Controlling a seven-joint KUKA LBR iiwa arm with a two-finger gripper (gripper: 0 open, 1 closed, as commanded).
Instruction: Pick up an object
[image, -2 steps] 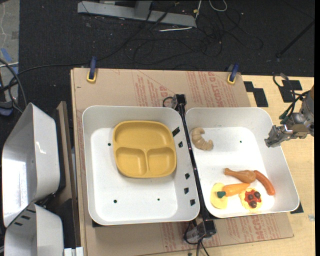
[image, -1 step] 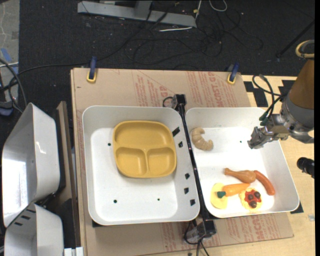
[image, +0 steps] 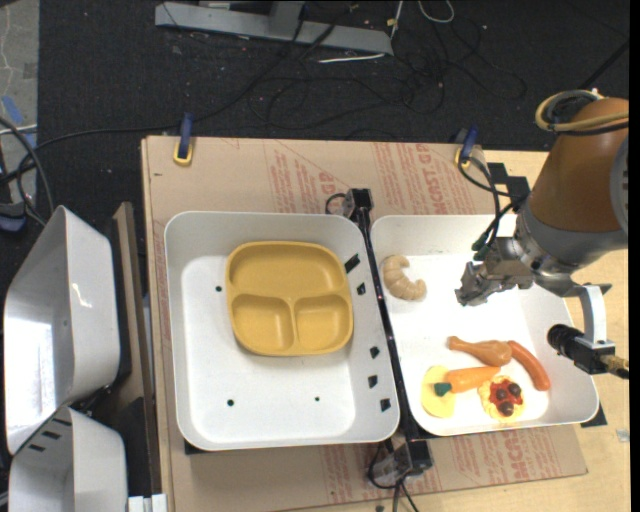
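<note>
- While the gripper (image: 474, 290) hangs over the right bin (image: 440, 238), its dark fingers point down and left at the bin's bare white floor; how far apart they stand cannot be told from above, and nothing shows between them.
- Just left of the gripper, the croissant (image: 404, 279) lies near the right bin's left wall: a pale tan, curved, ridged piece with a matte crust look.
- Below the gripper, toward the right bin's near edge, a cluster of smooth plastic toy foods lies close together: a glossy brown drumstick (image: 480, 350) with a bulbous end, a long orange-red sausage (image: 531, 364) just right of it, an orange carrot (image: 470, 378) resting across a flat yellow disc (image: 437, 392), and a round yellow piece with red and dark toppings (image: 503, 397).
- Left of the right bin, across a dark divider, the left bin (image: 195, 330) holds a mustard-yellow divided plate (image: 290, 298), rounded at the corners, with three shallow compartments and a dull plastic sheen.
- Both bins are shallow, white and smooth, with small dark marks on their floors.
- Beneath the right bin lies a brown cardboard sheet (image: 300, 170) with faded red print, pinned at its far edge by two clamps (image: 183, 145).
- Beyond the cardboard, the floor is dark and speckled, crossed by black cables (image: 300, 90).
- Right of the gripper, the arm (image: 580, 190) rises as a rounded orange-brown and grey shell.
</note>
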